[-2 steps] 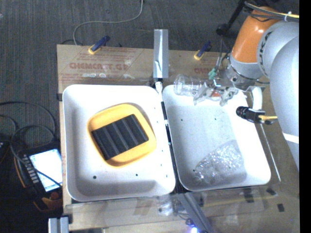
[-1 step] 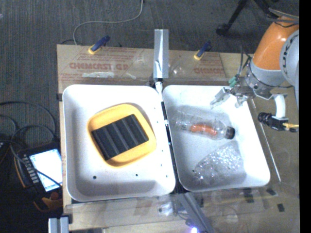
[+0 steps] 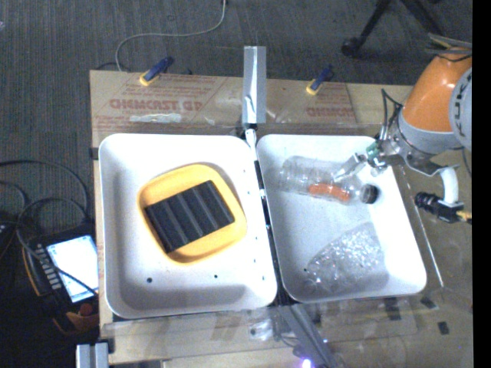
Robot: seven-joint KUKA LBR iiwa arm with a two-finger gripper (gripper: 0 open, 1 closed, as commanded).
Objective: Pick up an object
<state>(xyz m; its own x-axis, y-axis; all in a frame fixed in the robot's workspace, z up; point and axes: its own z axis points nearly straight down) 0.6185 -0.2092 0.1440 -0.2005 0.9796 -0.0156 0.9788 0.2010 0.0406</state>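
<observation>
A clear plastic bottle with an orange label and a black cap lies on its side in the upper part of the right bin. A crumpled clear plastic bag rests lower in the same bin. In the left bin sits a yellow pad with a black ridged top. My gripper reaches in from the right. It hangs at the right bin's upper right corner, just over the bottle's cap end. Its tip is small and blurred here.
The grey arm with its orange band stands over the bench's right edge. A metal divider post rises behind the bins. Two clamps with yellow and blue handles sit on the back board. A tablet and cables lie left of the bench.
</observation>
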